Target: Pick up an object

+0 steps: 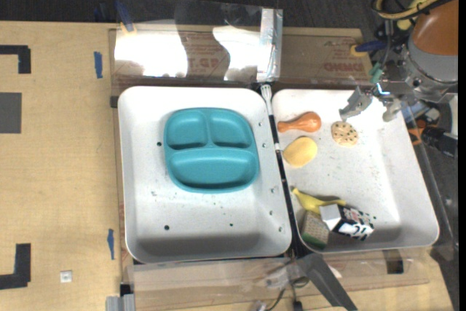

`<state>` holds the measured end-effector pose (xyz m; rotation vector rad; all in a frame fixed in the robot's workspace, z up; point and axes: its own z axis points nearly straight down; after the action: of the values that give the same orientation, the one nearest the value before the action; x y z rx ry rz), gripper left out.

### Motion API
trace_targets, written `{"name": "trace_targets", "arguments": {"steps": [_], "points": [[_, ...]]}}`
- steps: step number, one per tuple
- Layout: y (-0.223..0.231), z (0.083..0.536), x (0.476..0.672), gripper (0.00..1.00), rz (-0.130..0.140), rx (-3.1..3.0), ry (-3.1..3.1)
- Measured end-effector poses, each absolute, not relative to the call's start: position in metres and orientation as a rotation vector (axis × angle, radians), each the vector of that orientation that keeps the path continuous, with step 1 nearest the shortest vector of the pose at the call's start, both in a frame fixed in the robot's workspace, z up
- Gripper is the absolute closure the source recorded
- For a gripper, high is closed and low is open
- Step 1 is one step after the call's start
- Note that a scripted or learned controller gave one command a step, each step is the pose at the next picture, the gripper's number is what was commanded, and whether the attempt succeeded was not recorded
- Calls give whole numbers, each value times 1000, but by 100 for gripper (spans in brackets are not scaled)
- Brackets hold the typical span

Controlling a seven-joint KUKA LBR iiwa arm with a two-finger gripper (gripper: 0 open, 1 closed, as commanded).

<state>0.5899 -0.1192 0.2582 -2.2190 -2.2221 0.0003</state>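
**Gripper-to-Cookie Offset in the Right Bin**

Gripper (371, 104) positioned over the far part of the right bin (397, 178), fingers spread apart with nothing between them. One fingertip seen just beyond the cookie (344, 132), the other further toward the arm side.

Nearest candidate: round chocolate-chip cookie, lying flat on the bin floor, just nearer the camera than the gripper and slightly toward the divider between bins. No long axis to align with; disc shape, thin profile, likely awkward to pinch from above.

Other candidates, located from the cookie:
- Orange drumstick-shaped toy (300, 123), beside the cookie on the divider side, long axis running roughly across the bin.
- Yellow lemon-like toy (300, 151), near the cookie, toward the divider and closer to the camera.
- Banana (314, 199), small carton (351, 223) and a greenish block (315, 229), clustered well apart from the cookie at the near edge.

Left bin (138, 178) occupied by a teal divided plate (211, 148), well apart from the cookie.

Judged requirement for the coming move: short shift toward the camera and divider, then descent. Grasp not yet begun.
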Motion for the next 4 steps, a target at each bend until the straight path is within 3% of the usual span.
{"name": "trace_targets", "arguments": {"steps": [1,2,3,4], "points": [[-128,116,608,0,12,-2269,-2159],[-160,93,645,0,-2,-1978,-2445],[-164,86,633,0,-2,-1935,-2478],[-197,86,641,0,-3,-2249,-2198]]}}
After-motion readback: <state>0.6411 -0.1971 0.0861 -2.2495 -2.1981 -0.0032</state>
